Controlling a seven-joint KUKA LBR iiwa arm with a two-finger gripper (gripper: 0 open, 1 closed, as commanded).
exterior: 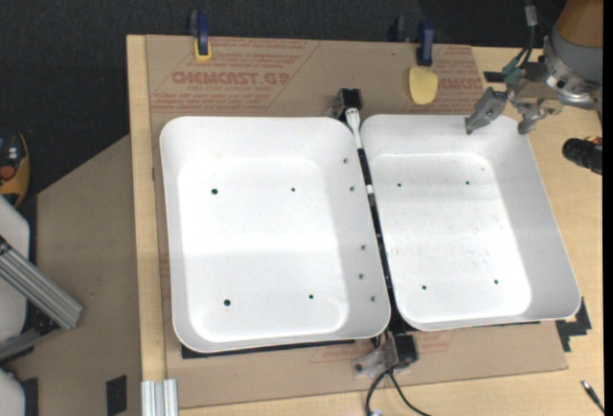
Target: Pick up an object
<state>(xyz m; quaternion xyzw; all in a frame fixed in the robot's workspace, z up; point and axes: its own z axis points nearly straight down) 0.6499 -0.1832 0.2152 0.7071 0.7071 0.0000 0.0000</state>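
White bins (273, 232) held nothing visible; your claw (506, 113) hung wide, unloaded, at the right bin's far corner, risking an empty grasp.

Small pale-yellow object (422, 84), rounded and flat-looking, lying on the board just behind the right bin (536, 213)

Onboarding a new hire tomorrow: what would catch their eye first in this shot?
Two shallow white bins fill the middle, the left bin and the right bin side by side on a brown board printed in red. The claw hangs open over the right bin's far right corner with nothing between its fingers. A small pale yellow object lies on the board just beyond the right bin, below a blue clamp.
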